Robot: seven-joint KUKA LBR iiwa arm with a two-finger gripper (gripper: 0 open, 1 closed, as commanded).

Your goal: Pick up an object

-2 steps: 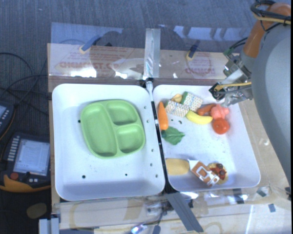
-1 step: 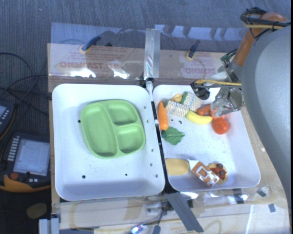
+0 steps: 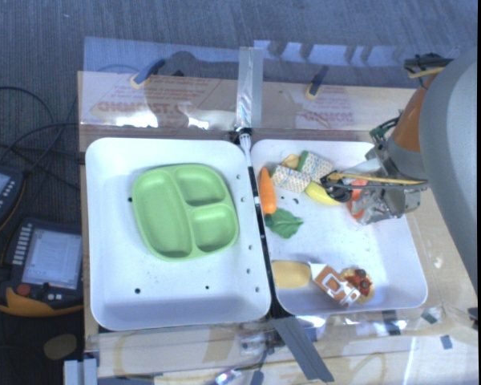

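gripper [image 3: 361, 203] of mine hangs low in the right bin [image 3: 401, 287], fingers' state i cannot tell; banana [image 3: 322, 193] lies just beside it, carrot [image 3: 268, 191] by the divider

The scene is bright, and the light is even and a little cool. The white bins [image 3: 96, 295] are almost overexposed. Glare lies on the clear tape [image 3: 184, 119] at 12 o'clock. Shadows are soft and short. The arm [image 3: 465, 151] at 3 o'clock is blurred, and the whole picture is slightly soft.
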